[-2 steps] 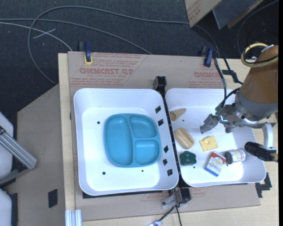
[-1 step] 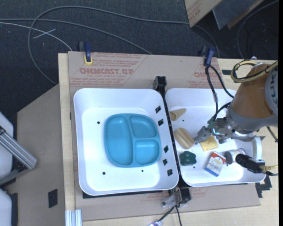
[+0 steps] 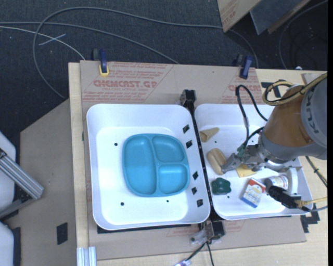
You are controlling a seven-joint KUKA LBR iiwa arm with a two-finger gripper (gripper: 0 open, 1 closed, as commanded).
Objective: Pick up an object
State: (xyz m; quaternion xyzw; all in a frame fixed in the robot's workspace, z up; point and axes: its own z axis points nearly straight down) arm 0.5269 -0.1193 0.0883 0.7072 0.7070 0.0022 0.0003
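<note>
Two white bins sit side by side on a brown board (image 3: 130, 78) with red print. A blue clamp (image 3: 104, 62) grips its far edge and a second clamp (image 3: 245, 65) sits further right.

The left bin (image 3: 96, 156) holds one thing, a blue plate (image 3: 156, 163) with three sections, lying flat near the middle.

The right bin (image 3: 225, 112) holds the loose objects. A tan wedge (image 3: 208, 134) lies at its far left, close to the wall between the bins. Just nearer lies a tan roll (image 3: 215, 157), slanted. A dark green lump (image 3: 221, 186) rests at the near left, its shape hard to make out. To its right a small box (image 3: 252, 193) printed in red, white and blue lies tilted near the near wall.

The arm (image 3: 291, 124) comes in from the right, and its bulk hides the right part of this bin. The gripper (image 3: 232, 164) is low over the bin floor, pointing left, with its tip just beside the near end of the tan roll. Whether they touch cannot be told, nor whether the gripper is open or closed, since its metal parts blur together. Nothing can be seen held in it. A yellow piece (image 3: 244, 171) shows just under the gripper, mostly covered, so what it is stays unclear.

A cardboard box (image 3: 234, 13) is cut off at the far edge.
</note>
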